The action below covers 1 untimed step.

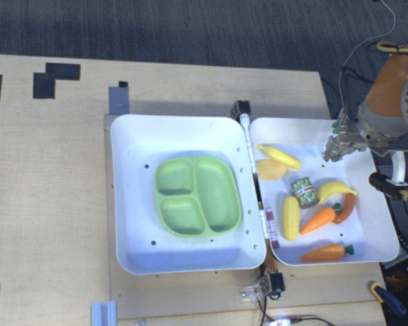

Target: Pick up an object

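The right bin (pixel 381 240) holds several toy foods: a yellow banana-like piece (pixel 280 155) at the back, a pale orange slice (pixel 270 171) beside it, a small green can (pixel 304 191), a corn cob (pixel 292 216), a yellow banana (pixel 334 191), an orange carrot (pixel 317 220), a red-orange piece (pixel 346 208) and a second carrot (pixel 324 252) at the front. My gripper (pixel 332 153) hangs over the bin's back right part, right of the yellow piece, with nothing seen between its fingers. The left bin (pixel 126 182) holds a green divided plate (pixel 197 195).
The arm's orange band (pixel 387 87) and grey wrist reach in from the right edge. A black clamp (pixel 242 108) sits at the back between the bins. Cables and a connector (pixel 272 285) lie at the bench's front. Dark markers (pixel 54 79) are at the bench's back left.
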Motion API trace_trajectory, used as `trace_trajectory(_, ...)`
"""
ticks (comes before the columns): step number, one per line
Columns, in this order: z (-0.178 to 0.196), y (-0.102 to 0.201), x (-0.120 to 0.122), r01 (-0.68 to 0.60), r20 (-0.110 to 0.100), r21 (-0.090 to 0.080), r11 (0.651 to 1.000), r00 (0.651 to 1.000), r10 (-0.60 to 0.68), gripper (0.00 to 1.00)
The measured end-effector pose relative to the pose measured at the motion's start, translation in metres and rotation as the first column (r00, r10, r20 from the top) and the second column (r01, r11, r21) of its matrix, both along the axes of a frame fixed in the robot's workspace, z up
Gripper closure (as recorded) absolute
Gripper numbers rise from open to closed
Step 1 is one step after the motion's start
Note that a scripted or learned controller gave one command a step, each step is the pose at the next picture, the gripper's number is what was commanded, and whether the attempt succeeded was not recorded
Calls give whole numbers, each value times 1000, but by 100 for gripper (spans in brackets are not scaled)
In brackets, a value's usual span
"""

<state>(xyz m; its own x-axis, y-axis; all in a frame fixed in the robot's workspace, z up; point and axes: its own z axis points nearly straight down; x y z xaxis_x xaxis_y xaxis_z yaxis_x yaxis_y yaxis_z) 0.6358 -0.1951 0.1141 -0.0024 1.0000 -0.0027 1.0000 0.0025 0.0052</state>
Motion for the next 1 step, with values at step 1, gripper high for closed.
trace_trajectory(1,81,-11,-37,-1,0,0,1000,1000,1,100)
